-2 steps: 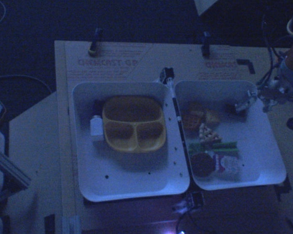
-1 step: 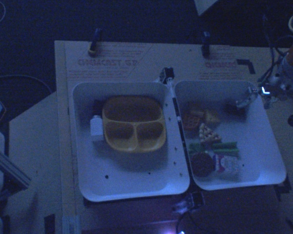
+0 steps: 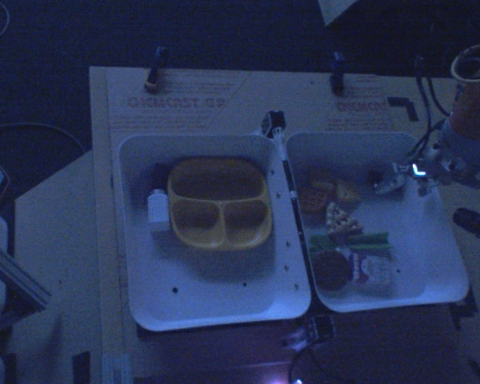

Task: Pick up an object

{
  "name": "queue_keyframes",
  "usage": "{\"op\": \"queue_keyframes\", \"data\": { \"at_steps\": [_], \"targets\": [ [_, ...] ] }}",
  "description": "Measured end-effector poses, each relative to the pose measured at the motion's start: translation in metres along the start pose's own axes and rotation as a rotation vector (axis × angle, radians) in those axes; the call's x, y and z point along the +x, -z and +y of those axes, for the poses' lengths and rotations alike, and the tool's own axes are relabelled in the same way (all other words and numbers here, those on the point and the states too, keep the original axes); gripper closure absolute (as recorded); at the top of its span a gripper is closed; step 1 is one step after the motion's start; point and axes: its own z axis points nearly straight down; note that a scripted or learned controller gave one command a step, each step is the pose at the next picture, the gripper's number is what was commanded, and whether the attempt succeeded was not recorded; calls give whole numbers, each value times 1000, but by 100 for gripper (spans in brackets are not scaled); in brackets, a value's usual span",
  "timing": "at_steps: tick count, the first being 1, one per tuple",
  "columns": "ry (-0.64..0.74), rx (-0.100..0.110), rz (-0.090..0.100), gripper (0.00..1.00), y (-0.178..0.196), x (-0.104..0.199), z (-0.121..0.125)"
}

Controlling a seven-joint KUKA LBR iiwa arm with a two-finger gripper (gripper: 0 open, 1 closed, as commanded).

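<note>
gripper [image 3: 390, 184] sits low in the right white plastic bin [image 3: 440, 246], can't tell how it's set in this dim light. candidate picks, round dark-red disc [image 3: 331, 269] and green sticks [image 3: 360, 240], lie clustered just left. risk: the tight clutter causes a glancing or double grab.

The whole picture is very dark and has a strong blue tint, so most colors look blue or purple, and only the yellow tray [image 3: 219, 202] in the left bin [image 3: 144, 294] keeps a dull color of its own. A small bright spot glows to the right of the tray, by the gripper [image 3: 408, 174], and a faint pink shine lies on the bench edge [image 3: 224, 350] below the tray. The picture is soft and grainy, so the small things right of the tray are hard to tell apart, and the floor above and left of the tray is almost black.
</note>
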Motion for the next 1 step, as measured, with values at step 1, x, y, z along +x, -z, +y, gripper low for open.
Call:
{"op": "queue_keyframes", "data": {
  "at_steps": [1],
  "targets": [
    [2, -1, 4, 0, -53, 3, 0]
  ]
}}
